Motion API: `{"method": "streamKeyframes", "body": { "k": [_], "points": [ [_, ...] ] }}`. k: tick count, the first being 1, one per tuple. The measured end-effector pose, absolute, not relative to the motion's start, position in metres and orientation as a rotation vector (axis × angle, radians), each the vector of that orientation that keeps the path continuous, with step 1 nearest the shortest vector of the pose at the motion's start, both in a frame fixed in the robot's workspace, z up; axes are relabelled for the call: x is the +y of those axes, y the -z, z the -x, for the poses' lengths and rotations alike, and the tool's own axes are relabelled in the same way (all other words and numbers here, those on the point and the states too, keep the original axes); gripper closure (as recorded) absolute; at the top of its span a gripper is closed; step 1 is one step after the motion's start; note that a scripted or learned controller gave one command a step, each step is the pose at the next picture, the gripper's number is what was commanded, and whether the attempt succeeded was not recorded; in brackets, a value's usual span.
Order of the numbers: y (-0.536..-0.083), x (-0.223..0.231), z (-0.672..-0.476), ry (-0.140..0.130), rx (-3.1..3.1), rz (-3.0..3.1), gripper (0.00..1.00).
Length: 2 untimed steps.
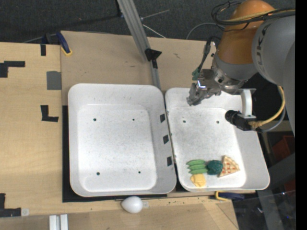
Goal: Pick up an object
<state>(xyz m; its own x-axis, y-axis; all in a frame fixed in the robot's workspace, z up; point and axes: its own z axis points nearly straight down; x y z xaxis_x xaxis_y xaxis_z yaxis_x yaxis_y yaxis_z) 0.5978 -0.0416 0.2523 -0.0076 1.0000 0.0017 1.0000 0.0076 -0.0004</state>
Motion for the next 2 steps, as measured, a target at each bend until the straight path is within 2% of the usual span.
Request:
{"method": "streamKeyframes", "body": {
  "k": [1, 2],
  "points": [
    [-0.238, 0.015, -0.598, -0.002, -2.227, 2.211, 1.0],
    [-0.232, 0.057, -0.608, -0.001, -2.227, 2.214, 1.0]
  ]
}}
